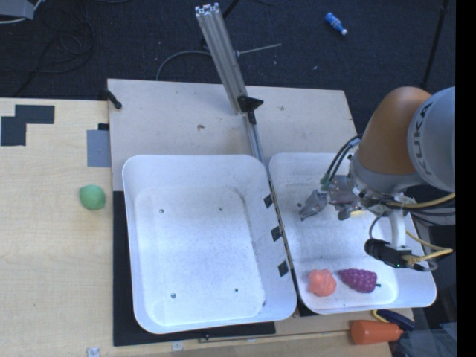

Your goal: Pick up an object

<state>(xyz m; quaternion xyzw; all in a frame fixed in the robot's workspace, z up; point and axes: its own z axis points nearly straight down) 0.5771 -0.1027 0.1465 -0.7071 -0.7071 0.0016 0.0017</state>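
Counted: two white bins, left (pixel 141 171) and right (pixel 416 297); one purple grape bunch (pixel 358 279); one orange-pink round fruit (pixel 322 282); one green ball (pixel 92 197); one orange carrot-like piece (pixel 375 332); one small blue object (pixel 335 24).

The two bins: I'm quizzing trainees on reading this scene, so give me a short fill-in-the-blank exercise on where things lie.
1. The purple grape bunch lies in the ____ bin.
2. Beside the grapes, on their left in the view, lies a small ____ object.
3. The green ball rests on the wooden bench, ____ both bins.
4. The gripper is above the ____ bin.

Missing words: right; orange; outside; right
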